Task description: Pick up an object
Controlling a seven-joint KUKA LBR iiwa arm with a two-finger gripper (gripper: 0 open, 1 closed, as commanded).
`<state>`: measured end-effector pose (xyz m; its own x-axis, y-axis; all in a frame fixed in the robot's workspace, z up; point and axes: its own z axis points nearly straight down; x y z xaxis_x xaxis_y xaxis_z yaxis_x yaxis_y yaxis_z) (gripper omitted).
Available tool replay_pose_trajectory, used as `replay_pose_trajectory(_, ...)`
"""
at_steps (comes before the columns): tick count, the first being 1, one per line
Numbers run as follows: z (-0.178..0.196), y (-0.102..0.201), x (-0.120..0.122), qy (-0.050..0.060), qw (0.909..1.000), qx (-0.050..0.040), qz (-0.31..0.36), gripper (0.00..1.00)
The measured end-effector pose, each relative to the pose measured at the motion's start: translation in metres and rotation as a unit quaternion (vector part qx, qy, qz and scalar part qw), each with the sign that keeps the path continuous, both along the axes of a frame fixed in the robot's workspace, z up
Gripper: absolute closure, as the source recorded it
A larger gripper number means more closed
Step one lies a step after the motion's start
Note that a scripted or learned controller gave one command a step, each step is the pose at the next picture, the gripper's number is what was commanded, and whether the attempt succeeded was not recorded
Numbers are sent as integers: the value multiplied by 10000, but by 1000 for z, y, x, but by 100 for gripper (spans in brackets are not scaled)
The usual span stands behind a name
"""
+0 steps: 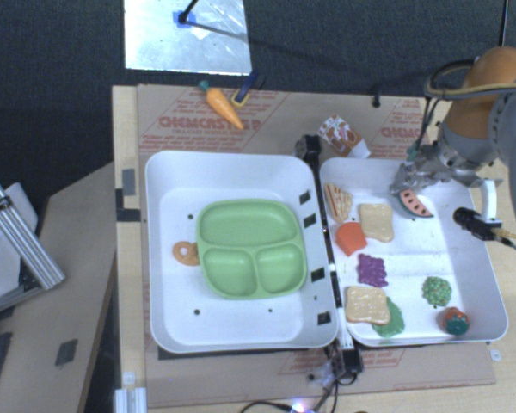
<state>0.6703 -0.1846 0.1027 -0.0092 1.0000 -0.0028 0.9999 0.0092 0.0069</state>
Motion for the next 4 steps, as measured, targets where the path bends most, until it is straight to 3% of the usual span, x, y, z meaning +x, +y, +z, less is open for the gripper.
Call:
replay_pose_trajectory(2, 120, -5, 4, 1, 10000, 5, -16, 100)
replay_pose_trajectory(4, 128, 99, -35, 30, 10000, 23, -1, 100)
